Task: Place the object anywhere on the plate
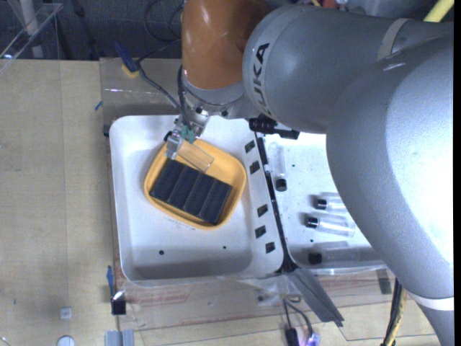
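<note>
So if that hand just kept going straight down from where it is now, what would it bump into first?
Most likely the dark ridged object lying on the yellow plate, or the plate's upper edge beside it. The hand points down over that corner in the left bin; depth is hard to judge from this slanted view.

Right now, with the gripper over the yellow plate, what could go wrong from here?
1. The dark ridged block already covers most of the yellow plate, so little bare surface remains.
2. The gripper sits at the plate's upper-left rim; anything released there might tip off into the left bin.
3. The arm hides part of the right bin.
</note>
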Motion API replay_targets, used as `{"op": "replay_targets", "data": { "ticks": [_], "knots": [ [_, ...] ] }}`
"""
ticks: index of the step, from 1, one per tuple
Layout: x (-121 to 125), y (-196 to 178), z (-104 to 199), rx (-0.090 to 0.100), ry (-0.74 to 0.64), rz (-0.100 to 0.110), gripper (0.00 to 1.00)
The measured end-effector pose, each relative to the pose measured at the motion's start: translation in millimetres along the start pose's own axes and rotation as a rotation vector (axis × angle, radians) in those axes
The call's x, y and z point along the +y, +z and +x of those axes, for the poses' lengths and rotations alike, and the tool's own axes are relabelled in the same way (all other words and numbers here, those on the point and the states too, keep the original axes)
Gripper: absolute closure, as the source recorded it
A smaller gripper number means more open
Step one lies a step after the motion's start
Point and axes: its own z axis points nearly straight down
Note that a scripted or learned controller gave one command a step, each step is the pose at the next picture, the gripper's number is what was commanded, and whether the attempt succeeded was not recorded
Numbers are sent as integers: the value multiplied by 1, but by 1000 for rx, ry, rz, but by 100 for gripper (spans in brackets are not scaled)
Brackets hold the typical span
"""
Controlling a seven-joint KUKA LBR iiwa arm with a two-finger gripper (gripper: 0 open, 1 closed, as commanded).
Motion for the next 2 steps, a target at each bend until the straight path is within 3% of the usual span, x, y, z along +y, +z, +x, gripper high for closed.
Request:
{"op": "replay_targets", "data": {
  "ticks": [1,2],
  "knots": [
    [6,11,10,4,-72,4,100],
    [12,-25,8,-1,-242,-1,100]
  ]
}}
